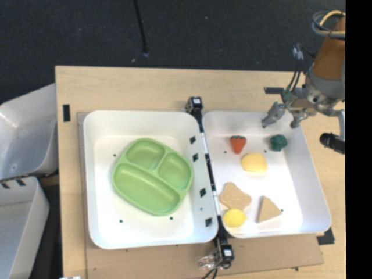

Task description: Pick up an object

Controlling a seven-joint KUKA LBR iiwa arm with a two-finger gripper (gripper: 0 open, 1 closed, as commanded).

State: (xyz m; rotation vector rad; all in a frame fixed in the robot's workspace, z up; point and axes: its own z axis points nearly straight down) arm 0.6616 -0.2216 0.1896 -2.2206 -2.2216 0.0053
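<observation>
On the left half of the tabletop [70,92] sits the left bin [93,225], and in its middle lies a green divided plate [152,176] with three compartments, flat and tilted a little toward the bin's near right corner. A row of black clips [204,179] runs along the seam where the two bins meet.

The right bin [308,214] holds six small things. Nearest the seam, at the near edge, a round yellow ball [234,218] lies touching a tan toast-shaped piece [235,196] just behind it. To their right, near the bin's near right corner, is a tan wedge [268,209]. Further back, about mid-bin, lies a yellow lemon-like piece [254,163], and behind it to the left a red strawberry [238,143]. Toward the far right side of the bin is a small dark green object [278,142].

The tool [286,117] hangs over the far right corner of the right bin, its two fingers spread apart with nothing between them. The dark green object lies just in front of the tool, near but apart from it; the strawberry is in front and to the left, and the rest lie well apart toward the near edge. The arm [328,63] with its orange band rises behind the tool at the tabletop's far right corner.
</observation>
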